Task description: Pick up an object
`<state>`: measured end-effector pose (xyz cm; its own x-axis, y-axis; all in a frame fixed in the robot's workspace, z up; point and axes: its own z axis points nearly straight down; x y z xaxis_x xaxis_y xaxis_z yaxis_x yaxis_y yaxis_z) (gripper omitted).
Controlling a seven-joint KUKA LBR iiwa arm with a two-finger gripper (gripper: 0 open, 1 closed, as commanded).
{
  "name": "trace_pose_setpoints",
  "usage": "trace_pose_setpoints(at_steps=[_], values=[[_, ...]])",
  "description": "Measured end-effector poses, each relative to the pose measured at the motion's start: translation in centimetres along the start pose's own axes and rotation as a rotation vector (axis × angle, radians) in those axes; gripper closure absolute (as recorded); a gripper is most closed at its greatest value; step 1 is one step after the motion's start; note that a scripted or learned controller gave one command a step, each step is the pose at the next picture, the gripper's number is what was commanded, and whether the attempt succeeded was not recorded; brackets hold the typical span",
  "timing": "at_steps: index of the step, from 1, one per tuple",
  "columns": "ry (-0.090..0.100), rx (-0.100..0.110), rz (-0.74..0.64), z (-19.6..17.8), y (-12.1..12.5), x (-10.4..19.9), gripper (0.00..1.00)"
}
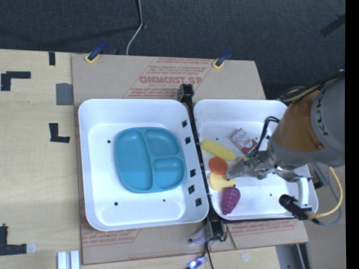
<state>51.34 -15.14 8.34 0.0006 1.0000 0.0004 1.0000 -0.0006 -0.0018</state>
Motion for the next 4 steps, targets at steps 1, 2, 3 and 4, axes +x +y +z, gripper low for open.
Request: trace_pose_setpoints(at_steps=[1,2,3,4], values=[[-0.001,-0.003,-0.001,-1.2,0.1,0.0,1.0],[-0.001,-0.003,-0.001,-5.5,0.2,-0.6,1.0],[-0.002,-0.006,-0.002,-11.2,1.0,-1.1,1.0],[-0.002,-0.004,-0.003,-15.3,1.2,-1.1,1.0]])
